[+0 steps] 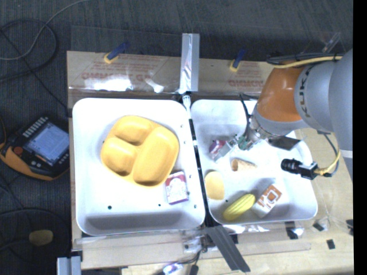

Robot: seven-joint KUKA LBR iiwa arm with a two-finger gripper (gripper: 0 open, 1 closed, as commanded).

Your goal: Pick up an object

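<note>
My gripper [245, 141] hangs low in the right bin [304, 211], near its upper middle, under the orange-banded wrist [280, 96]. Just left of it lies a small pink and grey object [218, 148]. A tan cone-shaped piece [243, 164] rests just below the gripper. Further toward the front are a pale yellow round object [214, 185], a yellow corn-like object [238, 205] and a small orange and white box [268, 196]. In the left bin [86, 211] sit a large yellow lumpy object [139, 149] and a small pink and white packet [176, 187].
A raised wall [195, 153] divides the two bins. A black fitting with a yellow cable [298, 166] juts from the arm over the right bin's right side. An orange handheld device [41, 149] lies on the floor to the left. Clamps [116, 52] hold the back board.
</note>
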